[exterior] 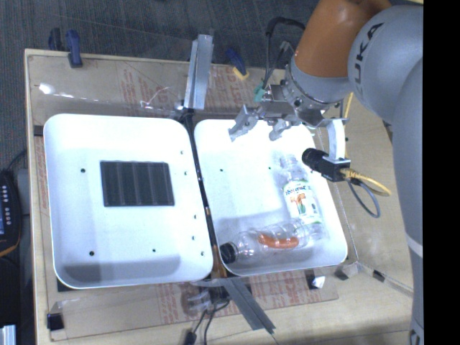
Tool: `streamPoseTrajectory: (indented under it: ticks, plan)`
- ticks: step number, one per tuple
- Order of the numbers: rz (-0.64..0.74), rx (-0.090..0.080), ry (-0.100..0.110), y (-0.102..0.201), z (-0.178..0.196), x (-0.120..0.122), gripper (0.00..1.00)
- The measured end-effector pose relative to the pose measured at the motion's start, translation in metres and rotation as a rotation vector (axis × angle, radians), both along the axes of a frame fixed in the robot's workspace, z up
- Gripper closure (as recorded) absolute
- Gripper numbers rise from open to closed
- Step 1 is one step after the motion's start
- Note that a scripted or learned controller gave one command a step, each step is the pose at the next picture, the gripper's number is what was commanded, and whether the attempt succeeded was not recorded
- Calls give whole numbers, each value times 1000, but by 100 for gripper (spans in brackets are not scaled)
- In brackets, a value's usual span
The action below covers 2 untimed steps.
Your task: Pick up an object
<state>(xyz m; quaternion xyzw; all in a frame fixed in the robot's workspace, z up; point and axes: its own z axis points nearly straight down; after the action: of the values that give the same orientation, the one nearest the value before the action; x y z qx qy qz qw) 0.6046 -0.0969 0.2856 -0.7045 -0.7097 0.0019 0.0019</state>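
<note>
The gripper (pixel 260 126) hovers, fingers apart and empty, over the right white bin (pixel 237 192); it should descend squarely astride the clear plastic bottle (pixel 300 196).

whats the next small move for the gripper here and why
Probably shift the two-finger gripper toward the near right side of the right white bin and lower it. It hovers with fingers spread above the bin's far edge, holding nothing, while the clear plastic bottle with a white label and the clear bottle with orange inside lie nearer the camera.
</note>
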Motion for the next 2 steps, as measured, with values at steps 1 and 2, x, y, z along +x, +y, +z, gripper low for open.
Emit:
streamPoseTrajectory:
  ticks: [1,2]
  plan:
    - [-79,-1,0,-50,-22,-49,0]
    - [-334,0,3,-23,-120,-81,0]
